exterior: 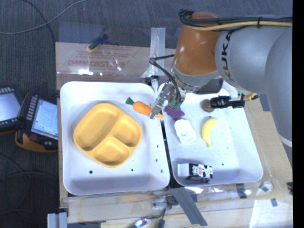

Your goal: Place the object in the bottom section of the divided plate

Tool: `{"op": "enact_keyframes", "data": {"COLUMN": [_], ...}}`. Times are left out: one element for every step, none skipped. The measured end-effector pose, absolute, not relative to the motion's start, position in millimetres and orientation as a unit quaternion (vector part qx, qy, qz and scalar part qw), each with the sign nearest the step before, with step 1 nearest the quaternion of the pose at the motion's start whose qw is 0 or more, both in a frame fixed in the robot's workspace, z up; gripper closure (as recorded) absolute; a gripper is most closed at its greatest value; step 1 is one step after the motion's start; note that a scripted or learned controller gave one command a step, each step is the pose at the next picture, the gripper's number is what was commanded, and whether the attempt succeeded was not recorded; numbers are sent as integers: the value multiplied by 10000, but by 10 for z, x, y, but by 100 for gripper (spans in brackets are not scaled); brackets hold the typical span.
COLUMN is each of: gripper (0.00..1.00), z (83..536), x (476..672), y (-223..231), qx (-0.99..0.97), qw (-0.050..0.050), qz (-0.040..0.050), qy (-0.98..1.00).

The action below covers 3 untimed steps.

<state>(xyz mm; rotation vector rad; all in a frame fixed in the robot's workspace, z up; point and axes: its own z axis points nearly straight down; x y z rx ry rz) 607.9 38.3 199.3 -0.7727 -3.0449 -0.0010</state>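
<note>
The yellow divided plate (108, 134) lies in the left bin (80, 177), its three sections bare. An orange toy carrot (141, 108) with a green top hangs at the left bin's upper right, near the wall between the bins. My gripper (157, 109) comes down from the orange-banded wrist (199, 42) and is shut on the carrot's thick end; orange shows on both sides of the finger (155, 109). The carrot is up and to the right of the plate, apart from it.
The right bin (237, 167) holds purple grapes (175, 112) just beside the gripper, a white object (185, 130), a banana (208, 131), a small brown item (207, 105) and a black-and-white box (195, 171). A tablet (43, 122) lies left of the bench.
</note>
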Motion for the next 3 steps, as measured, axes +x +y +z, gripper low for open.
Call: {"op": "enact_keyframes", "data": {"gripper": [100,100,0], "z": [1260,1270,1230], "x": [5624,5532,5494], "y": [1205,1376,1411], "qx": [-3524,-2088,-2061], "qw": [9,-68,-13], "qz": [0,6,12], "qy": [-9358,-9779,-9785]}}
